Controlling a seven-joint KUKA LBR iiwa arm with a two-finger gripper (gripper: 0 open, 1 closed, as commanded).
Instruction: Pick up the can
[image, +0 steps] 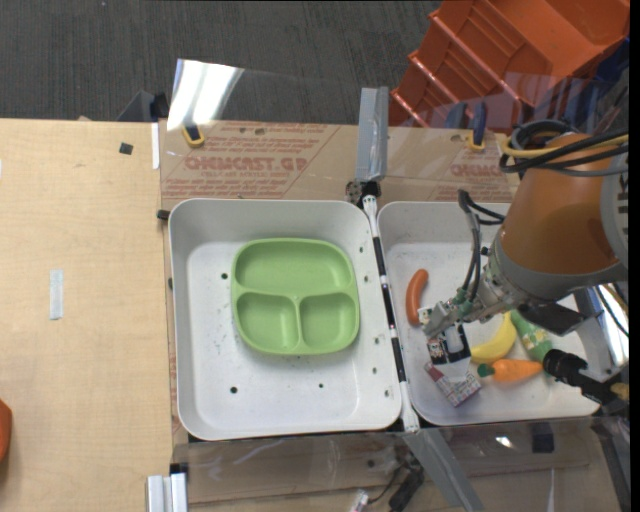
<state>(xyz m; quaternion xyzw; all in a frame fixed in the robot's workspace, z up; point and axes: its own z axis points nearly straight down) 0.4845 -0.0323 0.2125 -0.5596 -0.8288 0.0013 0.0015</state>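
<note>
Can (452, 383), lying on its side near the front of the right bin (440, 225) beside a carrot (517, 370) and banana (495, 343), sits just below the lowered gripper (443, 330), whose grip cannot be told from above.

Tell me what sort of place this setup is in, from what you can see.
Probably a robotics lab or test cell, not a kitchen. Two white bins sit side by side on a wooden bench, the arm trails loose cables, and toy food such as a banana and carrot lies in the right bin.
</note>
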